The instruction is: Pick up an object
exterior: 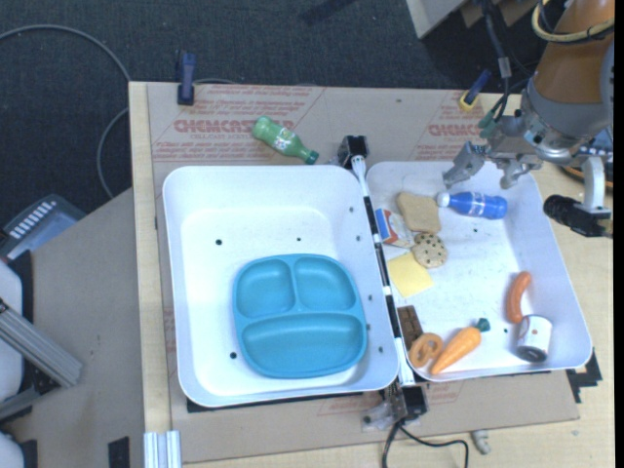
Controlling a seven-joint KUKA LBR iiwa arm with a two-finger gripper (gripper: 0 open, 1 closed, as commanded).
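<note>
My gripper point(485, 175) hangs over the far end of the right bin point(556, 252), its two fingers point(458, 173) spread apart and open, with nothing between them. Just below it a blue bottle with a white cap point(473, 204) lies on its side. Left of the bottle are a bread slice point(417, 211), a cookie point(428, 252) and a yellow cheese slice point(409, 276). Along the near side lie a sausage point(518, 296), a small can point(532, 337), a carrot point(455, 349) and a pretzel point(423, 349).
The left bin point(195, 222) holds a blue divided plate point(299, 314). A green bottle point(284, 139) lies on the cardboard behind the bins. A small packet point(387, 227) and a brown bar point(408, 320) sit along the right bin's left wall.
</note>
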